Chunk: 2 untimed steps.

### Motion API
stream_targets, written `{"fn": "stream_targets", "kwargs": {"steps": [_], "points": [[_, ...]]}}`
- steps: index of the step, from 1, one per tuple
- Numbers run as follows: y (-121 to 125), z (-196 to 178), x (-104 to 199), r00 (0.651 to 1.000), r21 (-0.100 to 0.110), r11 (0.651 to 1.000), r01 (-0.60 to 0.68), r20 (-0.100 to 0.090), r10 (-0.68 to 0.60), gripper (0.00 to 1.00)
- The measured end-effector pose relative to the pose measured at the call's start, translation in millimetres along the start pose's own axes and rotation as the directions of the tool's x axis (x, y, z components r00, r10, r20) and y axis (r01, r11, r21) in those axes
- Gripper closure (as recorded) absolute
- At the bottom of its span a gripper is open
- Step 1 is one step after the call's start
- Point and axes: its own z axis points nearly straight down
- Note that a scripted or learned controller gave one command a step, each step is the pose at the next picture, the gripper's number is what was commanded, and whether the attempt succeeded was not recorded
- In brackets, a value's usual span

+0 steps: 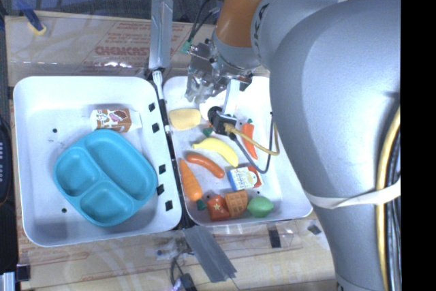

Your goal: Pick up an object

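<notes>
My gripper (199,90) hangs over the far left part of the right bin (289,194), just above a pale yellow round food piece (184,118). Nothing shows between its fingers. Below it in the same bin lie a yellow banana (216,149), a red-orange sausage (205,163), an orange carrot (190,180), a small orange carrot (249,138), a blue-and-white carton (244,178), a red strawberry piece (217,206), a brown waffle-like piece (236,202) and a green lime-like piece (259,206).
The left bin (41,105) holds a blue divided plate (103,176) and a small brown-and-white carton (113,119). A divider wall (165,146) separates the bins. The arm's large grey body (340,112) covers the right side of the right bin.
</notes>
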Motion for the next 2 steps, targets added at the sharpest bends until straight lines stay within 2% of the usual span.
{"fn": "stream_targets", "kwargs": {"steps": [1,2], "points": [[0,1,1,1.000,0.001,1.000,0.001,0.000,-0.001,0.00],[9,-21,26,0.965,-0.004,0.965,0.264,0.000,-0.264,0.00]]}}
